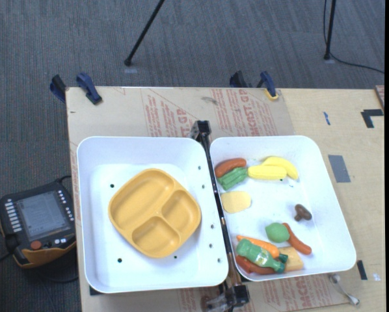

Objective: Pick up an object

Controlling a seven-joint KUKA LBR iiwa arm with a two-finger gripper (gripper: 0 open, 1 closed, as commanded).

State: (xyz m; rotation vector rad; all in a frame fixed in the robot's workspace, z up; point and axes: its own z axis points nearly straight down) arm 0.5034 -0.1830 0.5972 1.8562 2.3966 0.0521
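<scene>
You are looking down on a tabletop [311,112] of brown board carrying two shallow white bins side by side. Take the left bin [90,174] as your landmark: inside it, slightly below its middle, lies a yellow divided tray [155,212] with three compartments, turned at an angle. Touching the left bin along its right wall is the right bin [324,194], which holds all the small toy foods you could pick. In the part of it nearest the left bin's upper right corner sit a red sausage [230,166] and a green piece [233,178] just below it; further right lie a pale yellow piece [267,172] and a banana [283,165], close together. Below these, near the shared wall, rests a flat pale yellow round piece [236,202]. Well to the right of that is a small brown item [302,212]. Toward the lower end sit a green round piece [277,233], a thin orange-red piece [298,240] beside it, and a cluster with a carrot [258,244] and a green bottle [260,255] overlapping. As for the pincer, you cannot tell its state from this view. Left of the left bin, off the tabletop, a handheld control pendant [37,223] lies on the grey carpet.
</scene>
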